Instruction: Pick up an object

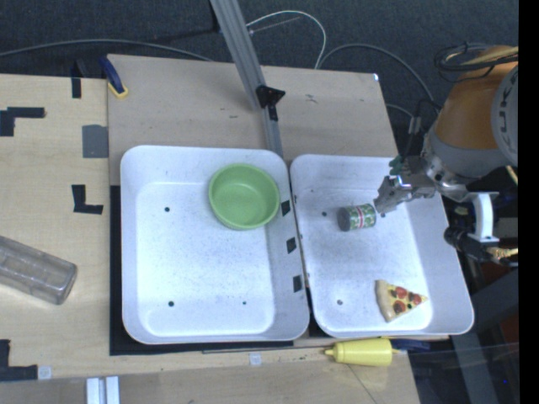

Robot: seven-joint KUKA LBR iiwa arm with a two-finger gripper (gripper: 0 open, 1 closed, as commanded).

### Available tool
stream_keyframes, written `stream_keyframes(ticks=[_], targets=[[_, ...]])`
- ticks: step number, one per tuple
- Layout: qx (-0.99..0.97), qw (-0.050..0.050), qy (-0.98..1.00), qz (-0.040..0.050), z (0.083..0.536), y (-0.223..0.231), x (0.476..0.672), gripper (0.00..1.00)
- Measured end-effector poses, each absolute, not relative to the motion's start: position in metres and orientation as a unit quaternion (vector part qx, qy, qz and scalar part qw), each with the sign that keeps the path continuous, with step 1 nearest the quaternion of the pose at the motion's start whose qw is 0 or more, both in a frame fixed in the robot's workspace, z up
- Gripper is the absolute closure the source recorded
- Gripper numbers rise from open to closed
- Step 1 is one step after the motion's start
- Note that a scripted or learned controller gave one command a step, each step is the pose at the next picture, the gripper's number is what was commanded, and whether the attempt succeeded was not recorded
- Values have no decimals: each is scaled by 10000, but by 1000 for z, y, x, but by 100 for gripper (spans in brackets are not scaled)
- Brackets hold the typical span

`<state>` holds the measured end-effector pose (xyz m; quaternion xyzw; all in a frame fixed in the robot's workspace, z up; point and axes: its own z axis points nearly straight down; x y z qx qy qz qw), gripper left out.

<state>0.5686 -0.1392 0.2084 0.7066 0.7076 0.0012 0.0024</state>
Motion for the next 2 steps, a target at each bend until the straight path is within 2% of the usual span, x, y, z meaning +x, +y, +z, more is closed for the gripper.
stream_keyframes(ticks=[1, 2], targets=[[7064, 24, 7078, 13, 262, -139, 570, 100], [7046, -11, 7096, 0, 252, -79, 577, 100]])
